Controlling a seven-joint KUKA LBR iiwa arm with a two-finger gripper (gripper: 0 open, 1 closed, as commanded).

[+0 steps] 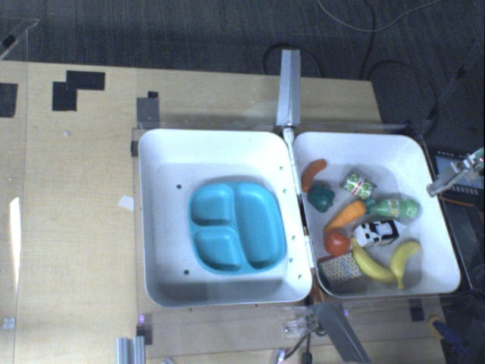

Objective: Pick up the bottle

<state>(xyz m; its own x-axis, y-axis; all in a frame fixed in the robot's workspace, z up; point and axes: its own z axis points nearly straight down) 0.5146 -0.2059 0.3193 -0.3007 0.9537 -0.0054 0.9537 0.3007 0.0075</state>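
The green bottle lies on its side by the right bin's right wall, just above a yellow banana. The gripper sits at the surface's right edge, and honestly can't tell if it's open. A blue tray fills the left bin.

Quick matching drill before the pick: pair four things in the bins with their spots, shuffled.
Things:
1. blue tray
2. green bottle
3. banana
4. carrot

Spots:
A. right bin, front edge
B. left bin, middle
C. right bin, right of the carrot
D. right bin, centre, above the tomato

Pairs: 1-B, 2-C, 3-A, 4-D
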